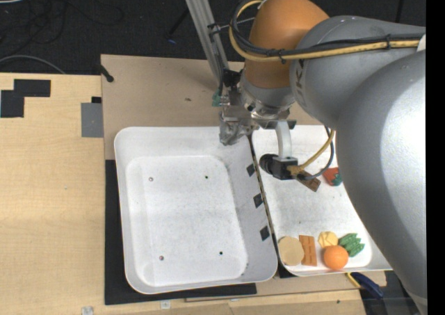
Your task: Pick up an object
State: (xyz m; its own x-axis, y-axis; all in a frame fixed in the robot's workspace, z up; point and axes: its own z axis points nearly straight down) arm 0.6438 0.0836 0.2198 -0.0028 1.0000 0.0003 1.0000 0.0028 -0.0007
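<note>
Zero in on the orange (pixel 336 257) and neighbouring toy foods (pixel 307 251), bunched against the right bin's (pixel 306 216) near rim, well apart from the end effector (pixel 233 131), parked over the bins' far shared edge presumably for reach into either, opening impossible to tell.

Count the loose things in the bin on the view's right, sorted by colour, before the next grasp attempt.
Tan: 1, round tan disc
Orange-brown: 1, orange-brown rectangular slab
Yellow: 1, small yellow lump
Orange: 1, orange ball
Green: 1, green leafy piece
Red: 1, red piece, partly hidden
Total: 6
</note>
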